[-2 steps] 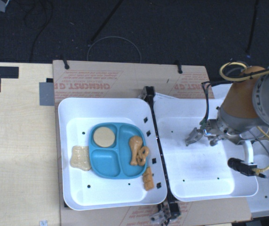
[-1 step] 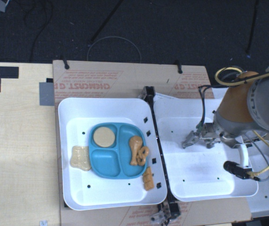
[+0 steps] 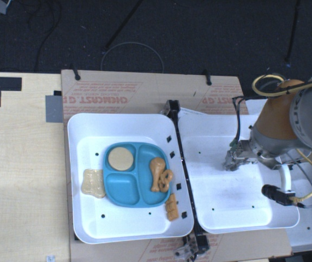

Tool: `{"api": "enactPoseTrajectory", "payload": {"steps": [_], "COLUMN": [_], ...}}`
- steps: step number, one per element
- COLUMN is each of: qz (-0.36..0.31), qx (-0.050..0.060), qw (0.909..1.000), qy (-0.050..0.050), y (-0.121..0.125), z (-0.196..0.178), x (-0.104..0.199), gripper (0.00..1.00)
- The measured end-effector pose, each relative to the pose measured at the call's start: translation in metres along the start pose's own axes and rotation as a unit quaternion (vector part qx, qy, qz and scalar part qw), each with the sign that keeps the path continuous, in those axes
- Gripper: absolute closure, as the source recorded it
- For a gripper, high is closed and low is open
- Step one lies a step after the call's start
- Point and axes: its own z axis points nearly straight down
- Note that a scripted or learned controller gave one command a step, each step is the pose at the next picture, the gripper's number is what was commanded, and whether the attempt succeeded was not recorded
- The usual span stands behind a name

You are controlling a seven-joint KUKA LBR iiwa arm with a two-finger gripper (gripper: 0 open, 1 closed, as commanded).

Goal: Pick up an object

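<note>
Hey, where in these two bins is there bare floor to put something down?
The right bin has the most: bare floor from the divider to the gripper and along the near wall. The left bin is crowded: the blue tray fills its middle, a cracker sits at its left and a brown piece at its near right. Only the far strip and near-left corner are bare.

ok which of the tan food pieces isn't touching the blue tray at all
None is clearly apart. The pale toast-like piece hugs the blue tray's left edge; the small brown piece sits at its lower right corner.
</note>
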Motion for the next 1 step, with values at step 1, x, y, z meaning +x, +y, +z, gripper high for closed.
{"api": "enactPoseTrajectory", "payload": {"steps": [1], "qz": [0.001], "qx": [-0.003], "qw": [1.0], "qy": [-0.001], "y": [0.0043], "z": [-0.0536], "x": [-0.0106], "gripper": [1.0]}}
